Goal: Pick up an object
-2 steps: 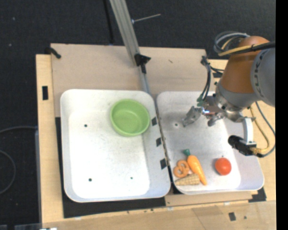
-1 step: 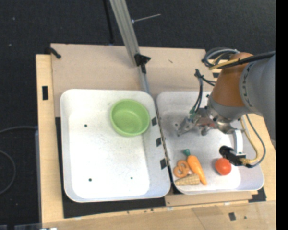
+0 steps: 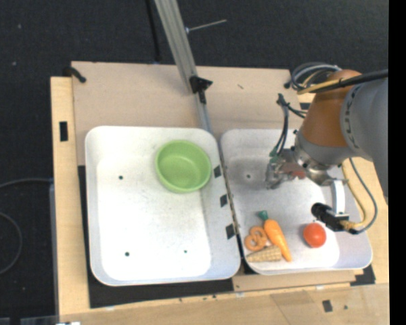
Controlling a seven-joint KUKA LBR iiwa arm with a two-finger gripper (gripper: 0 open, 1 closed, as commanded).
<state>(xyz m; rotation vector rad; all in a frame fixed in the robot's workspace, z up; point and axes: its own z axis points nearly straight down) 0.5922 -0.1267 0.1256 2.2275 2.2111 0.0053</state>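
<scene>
My gripper [image 3: 276, 177] hangs low over the middle of the right bin [image 3: 247, 154], its tip close to the bin floor, with nothing visible between its fingers. A toy carrot [image 3: 276, 238] with a green top lies near the bin's front, below the gripper. Beside it on the left sits an orange pretzel-shaped piece [image 3: 256, 237], and a tan waffle-like wedge [image 3: 268, 254] lies just in front of both. A red tomato [image 3: 314, 235] rests at the front right of the same bin. A green bowl [image 3: 183, 166] stands upright in the back of the left bin [image 3: 122, 249].
A slanted metal pole [image 3: 178, 36] rises behind the bins, ending in a black clamp near their shared edge. Black clips sit along the divider between the bins. Cables loop off the arm's wrist at the right, over the right bin's edge.
</scene>
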